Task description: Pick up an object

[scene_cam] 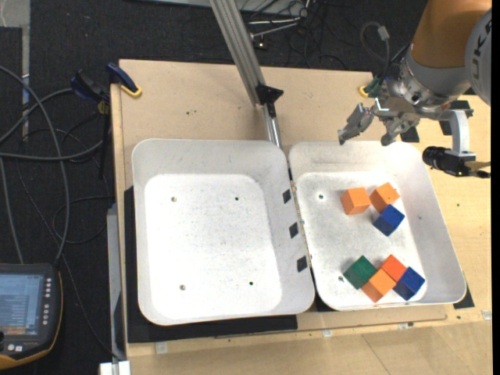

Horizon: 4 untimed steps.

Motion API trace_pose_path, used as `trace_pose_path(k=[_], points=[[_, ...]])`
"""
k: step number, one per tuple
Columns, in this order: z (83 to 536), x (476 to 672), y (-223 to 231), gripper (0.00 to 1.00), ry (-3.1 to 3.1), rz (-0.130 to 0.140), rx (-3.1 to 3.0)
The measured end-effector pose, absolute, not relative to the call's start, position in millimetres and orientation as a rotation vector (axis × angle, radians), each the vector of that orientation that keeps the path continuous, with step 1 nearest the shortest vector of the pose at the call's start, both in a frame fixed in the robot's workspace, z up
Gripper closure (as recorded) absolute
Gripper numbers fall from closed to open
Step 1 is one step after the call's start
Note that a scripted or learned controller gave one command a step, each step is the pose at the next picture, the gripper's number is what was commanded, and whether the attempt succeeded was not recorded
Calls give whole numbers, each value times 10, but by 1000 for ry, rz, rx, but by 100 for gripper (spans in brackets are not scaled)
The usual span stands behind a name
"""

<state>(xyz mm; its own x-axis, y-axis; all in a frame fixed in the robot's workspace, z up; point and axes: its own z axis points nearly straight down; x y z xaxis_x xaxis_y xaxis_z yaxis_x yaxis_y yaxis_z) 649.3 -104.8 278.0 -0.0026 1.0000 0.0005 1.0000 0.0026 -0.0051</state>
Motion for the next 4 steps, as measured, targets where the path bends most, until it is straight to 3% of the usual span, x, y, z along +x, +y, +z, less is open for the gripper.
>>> trace_pose_path(k=[1,2,4], points=[[2806,6500,-1048,0,-2225,1,-2218],[2233,6587,-1074,0,-2220,6,-2219],[1188,6497,-1099,0,-2217,7,-2220]])
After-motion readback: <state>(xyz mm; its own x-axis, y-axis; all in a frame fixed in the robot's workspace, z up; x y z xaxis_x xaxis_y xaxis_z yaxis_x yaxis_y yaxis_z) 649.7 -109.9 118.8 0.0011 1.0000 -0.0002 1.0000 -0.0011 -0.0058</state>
